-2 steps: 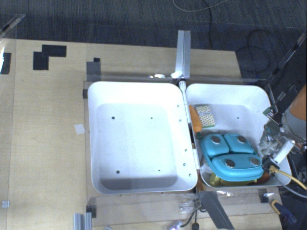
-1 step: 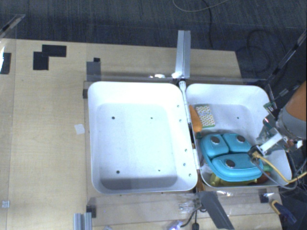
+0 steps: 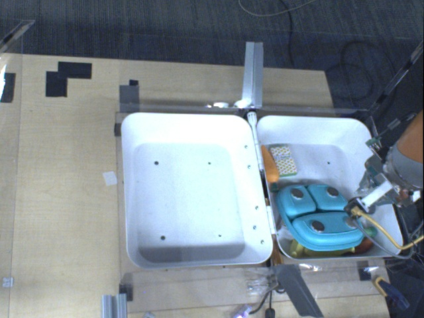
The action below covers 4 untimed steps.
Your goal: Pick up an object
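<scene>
Bins of white plastic stand side by side. The left bin (image 3: 132,177) lies well to the left of the claw (image 3: 375,181). In the right bin (image 3: 311,126), an orange strip (image 3: 270,165) rests along the left wall, far from the claw, and a spotted card (image 3: 283,160) lies just beside it. Nearer, blue shells (image 3: 318,227) lie packed together and touching, just left of the claw and lower. The claw hangs over this bin's right side. Whether it is open or closed, I cannot tell.

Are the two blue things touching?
Touching. The camera view shows the lower blue thing pressed against the upper blue thing, with no gap along their shared edge.
</scene>
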Each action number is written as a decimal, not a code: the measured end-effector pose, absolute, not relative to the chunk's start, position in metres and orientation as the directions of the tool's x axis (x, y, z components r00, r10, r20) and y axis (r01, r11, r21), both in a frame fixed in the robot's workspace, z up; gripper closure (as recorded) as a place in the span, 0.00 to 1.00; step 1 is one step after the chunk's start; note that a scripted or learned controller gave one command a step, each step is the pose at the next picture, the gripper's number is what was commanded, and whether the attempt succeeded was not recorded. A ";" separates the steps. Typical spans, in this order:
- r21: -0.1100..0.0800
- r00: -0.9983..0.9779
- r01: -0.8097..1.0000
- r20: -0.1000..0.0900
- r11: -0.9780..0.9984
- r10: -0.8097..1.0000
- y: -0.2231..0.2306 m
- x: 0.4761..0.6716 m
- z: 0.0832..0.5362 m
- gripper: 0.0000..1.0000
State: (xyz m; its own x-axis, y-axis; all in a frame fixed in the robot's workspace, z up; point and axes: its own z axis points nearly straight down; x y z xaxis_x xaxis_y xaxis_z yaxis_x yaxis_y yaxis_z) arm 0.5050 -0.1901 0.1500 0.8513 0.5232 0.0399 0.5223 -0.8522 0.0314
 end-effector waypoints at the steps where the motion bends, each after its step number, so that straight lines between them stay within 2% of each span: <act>1: 0.035 0.932 0.357 0.047 -0.933 0.358 -0.190 0.518 0.133 1.00; 2: 0.042 0.953 0.296 0.056 -0.954 0.298 -0.183 0.530 0.133 1.00; 3: 0.014 0.963 0.267 0.025 -0.963 0.268 -0.174 0.524 0.111 1.00; 4: 0.009 0.977 0.213 0.019 -0.977 0.213 -0.115 0.498 0.091 1.00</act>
